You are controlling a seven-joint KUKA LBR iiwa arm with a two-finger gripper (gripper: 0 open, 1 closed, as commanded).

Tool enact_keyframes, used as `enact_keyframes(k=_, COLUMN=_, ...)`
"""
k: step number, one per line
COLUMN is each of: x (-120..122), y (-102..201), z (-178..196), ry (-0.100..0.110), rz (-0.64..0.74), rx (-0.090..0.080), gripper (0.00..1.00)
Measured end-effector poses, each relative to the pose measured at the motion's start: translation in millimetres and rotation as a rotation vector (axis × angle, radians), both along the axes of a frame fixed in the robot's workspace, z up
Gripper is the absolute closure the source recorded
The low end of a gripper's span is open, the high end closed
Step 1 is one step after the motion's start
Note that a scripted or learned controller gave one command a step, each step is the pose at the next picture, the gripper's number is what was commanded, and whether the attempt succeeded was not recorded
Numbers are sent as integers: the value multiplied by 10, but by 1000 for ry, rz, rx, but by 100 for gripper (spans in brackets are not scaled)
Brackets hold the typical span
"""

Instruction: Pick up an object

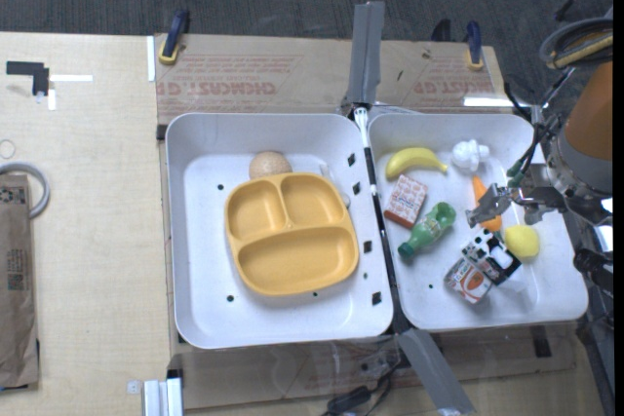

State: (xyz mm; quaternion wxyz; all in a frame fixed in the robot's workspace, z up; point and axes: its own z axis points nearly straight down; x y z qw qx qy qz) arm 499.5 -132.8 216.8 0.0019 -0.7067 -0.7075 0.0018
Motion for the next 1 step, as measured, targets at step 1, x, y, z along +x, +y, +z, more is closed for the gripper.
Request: enact_keyframes(k=1, x=586, y=-325, z=-1186, ry=0, rz=-227, rx=-1, gripper=0)
